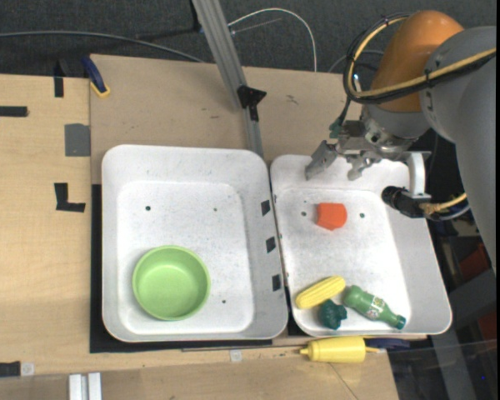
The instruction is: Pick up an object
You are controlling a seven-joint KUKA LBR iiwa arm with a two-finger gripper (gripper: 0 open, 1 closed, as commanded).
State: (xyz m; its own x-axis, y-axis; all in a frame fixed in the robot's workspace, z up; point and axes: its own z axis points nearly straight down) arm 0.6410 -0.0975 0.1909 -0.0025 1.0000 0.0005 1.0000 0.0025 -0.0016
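- The gripper [339, 164] of a grey KUKA arm [450, 73] hangs over the far rim of the right bin [417, 248], its two fingers spread apart and grasping nothing.
- An orange block [332, 216] lies alone in the upper half of that bin, just in front of the fingertips and clear of the walls.
- A yellow corn cob [319, 292], a dark green piece [332, 314] and a green bottle [373, 305] crowd the near edge of the same bin, touching or nearly so.
- The left bin [117, 223] holds a green bowl [172, 282]; a yellow bottle [337, 350] rests on the bench outside both bins.
- The block looks the easiest target: it stands free, so the fingers could straddle it with no neighbour in the way.
- A clean grasp would call for centring the open fingers over the block, descending straight until they flank its sides, and closing only then.
- Dropping off-centre risks nudging the block across the smooth floor instead of trapping it.
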